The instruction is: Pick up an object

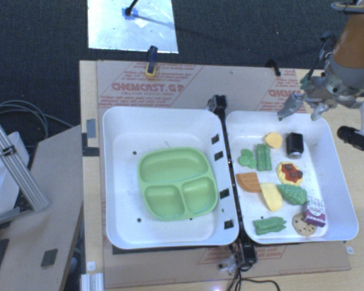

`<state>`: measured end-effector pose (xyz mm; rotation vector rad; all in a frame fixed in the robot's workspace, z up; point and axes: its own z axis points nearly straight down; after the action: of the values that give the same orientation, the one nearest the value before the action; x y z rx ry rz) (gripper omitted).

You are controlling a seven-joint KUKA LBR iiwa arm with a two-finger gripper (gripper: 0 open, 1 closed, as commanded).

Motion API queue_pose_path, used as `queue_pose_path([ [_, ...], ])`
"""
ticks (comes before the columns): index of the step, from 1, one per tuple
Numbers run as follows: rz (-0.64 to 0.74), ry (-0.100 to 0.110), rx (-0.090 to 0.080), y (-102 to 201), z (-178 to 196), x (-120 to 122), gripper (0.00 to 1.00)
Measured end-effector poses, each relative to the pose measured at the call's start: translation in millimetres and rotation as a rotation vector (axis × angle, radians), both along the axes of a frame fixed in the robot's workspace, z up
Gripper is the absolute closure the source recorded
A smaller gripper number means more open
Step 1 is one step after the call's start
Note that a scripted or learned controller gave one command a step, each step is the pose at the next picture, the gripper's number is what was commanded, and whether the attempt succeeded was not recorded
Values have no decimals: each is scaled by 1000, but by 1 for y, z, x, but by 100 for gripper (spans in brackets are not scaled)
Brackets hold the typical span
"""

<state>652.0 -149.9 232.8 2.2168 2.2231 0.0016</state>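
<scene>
The right bin holds a scatter of small toy foods, smooth moulded plastic by the look: a pale yellow rounded piece near the top, a glossy black block just beside it, a knobbly green broccoli-like piece touching a ribbed green bundle, a round yellow disc with red and dark topping, an orange wedge, a yellow wedge, a bumpy green lump, a flat green ridged piece, a brown speckled cookie and a purple and white carton. The left bin carries a matte light-green divided tray with three rounded compartments. The gripper hangs over the right bin's upper rim, its metallic fingers apart with nothing between them
</scene>
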Motion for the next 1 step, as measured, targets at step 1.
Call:
queue_pose_path([
  [1, 4, 2, 3, 38, 21, -60, 0],
])
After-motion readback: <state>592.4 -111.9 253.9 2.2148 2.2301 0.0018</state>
